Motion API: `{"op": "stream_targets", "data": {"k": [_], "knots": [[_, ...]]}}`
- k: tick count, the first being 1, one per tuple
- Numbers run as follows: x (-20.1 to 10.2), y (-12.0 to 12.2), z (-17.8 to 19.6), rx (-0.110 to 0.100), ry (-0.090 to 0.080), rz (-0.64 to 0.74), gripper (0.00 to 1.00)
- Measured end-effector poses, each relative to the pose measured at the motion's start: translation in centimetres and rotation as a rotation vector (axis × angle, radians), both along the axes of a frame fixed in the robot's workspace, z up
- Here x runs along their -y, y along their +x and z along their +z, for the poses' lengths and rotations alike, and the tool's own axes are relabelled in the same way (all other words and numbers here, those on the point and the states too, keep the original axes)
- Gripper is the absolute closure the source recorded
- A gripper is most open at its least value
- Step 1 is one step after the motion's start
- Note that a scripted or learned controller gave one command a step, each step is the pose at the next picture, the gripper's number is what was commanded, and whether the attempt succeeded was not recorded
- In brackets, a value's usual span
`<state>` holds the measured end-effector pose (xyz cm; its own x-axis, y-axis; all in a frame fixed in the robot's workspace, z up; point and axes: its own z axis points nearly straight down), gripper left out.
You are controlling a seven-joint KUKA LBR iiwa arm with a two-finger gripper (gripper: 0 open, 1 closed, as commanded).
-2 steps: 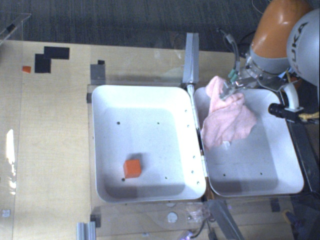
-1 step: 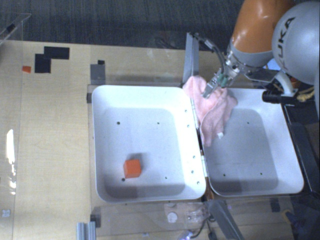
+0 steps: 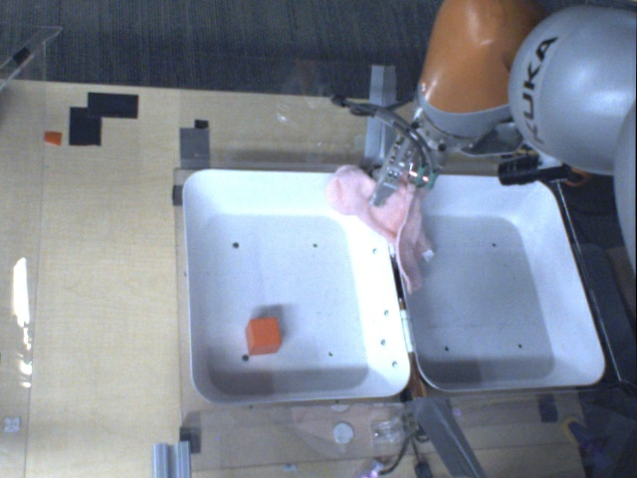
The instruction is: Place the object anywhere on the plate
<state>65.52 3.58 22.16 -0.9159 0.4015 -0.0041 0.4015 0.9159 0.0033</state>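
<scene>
Pink cloth: a soft, pale pink cloth (image 3: 396,217) hangs from the gripper (image 3: 390,182), bunched at the top near the far rim of the bins and trailing down over the seam between them.
Gripper state: the 2 fingers are pinched on the upper fold of the pink cloth; the fabric shows between them and droops below.
Gripper place: above the far edge of the bench, over the line where the left bin (image 3: 214,267) and the right bin (image 3: 518,357) meet.
Arm: the grey arm (image 3: 582,78), with its orange band (image 3: 473,48), comes in from the right side of the view.
Key relation: the pink cloth lies directly under and slightly toward the near side of the gripper, its long axis running from the far rim down along the seam; the tail rests on or just above the divide, and which cannot be told.
Other thing: 1 small orange block (image 3: 264,336) sits on the floor of the left bin, well apart from the pink cloth, toward the near-left corner.
Plate: no dish-shaped plate is distinguishable; the 2 bins are the only white surfaces.
Stage, as a judgement: the carry looks under way, release not yet made.
Next move, as a judgement: shift sideways clear of the seam so the trailing end lands inside 1 bin.
Risk: the limp tail may snag on the shared rim.
</scene>
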Motion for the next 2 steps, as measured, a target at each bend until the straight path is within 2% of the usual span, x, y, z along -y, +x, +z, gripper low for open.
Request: {"op": "stream_targets", "data": {"k": [1, 2], "knots": [[-5.21, 0.71, 0.15, 0.005, -0.001, 0.400, 1.00], [-5.19, 0.71, 0.18, 0.005, -0.001, 0.400, 0.00]]}}
